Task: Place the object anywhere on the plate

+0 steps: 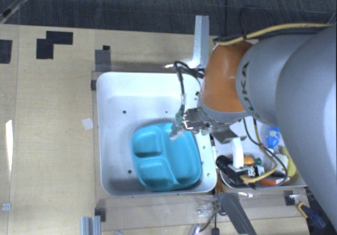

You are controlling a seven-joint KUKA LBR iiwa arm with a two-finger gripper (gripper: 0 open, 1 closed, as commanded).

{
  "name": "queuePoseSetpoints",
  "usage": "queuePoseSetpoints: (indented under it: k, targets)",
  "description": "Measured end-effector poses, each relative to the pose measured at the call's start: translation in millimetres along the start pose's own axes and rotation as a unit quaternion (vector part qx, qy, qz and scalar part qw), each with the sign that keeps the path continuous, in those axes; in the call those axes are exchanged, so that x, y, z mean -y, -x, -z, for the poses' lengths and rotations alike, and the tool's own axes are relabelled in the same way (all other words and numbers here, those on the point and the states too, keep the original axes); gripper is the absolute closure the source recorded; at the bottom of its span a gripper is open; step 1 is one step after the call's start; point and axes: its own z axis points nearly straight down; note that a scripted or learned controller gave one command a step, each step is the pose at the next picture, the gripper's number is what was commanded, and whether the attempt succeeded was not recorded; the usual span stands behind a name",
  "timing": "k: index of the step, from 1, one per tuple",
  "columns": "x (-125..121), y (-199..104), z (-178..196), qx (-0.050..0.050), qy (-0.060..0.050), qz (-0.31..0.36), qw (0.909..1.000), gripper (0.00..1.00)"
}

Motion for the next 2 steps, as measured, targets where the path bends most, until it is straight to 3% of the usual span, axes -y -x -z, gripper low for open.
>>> queuePoseSetpoints:
  k: [1, 2]
  targets:
    - [-2, -1, 11, 0.000, 0.003, 0.004, 1.0000, 1.00]
    - [23, 10, -1, 0.000, -0.002, -0.089, 0.9961, 1.00]
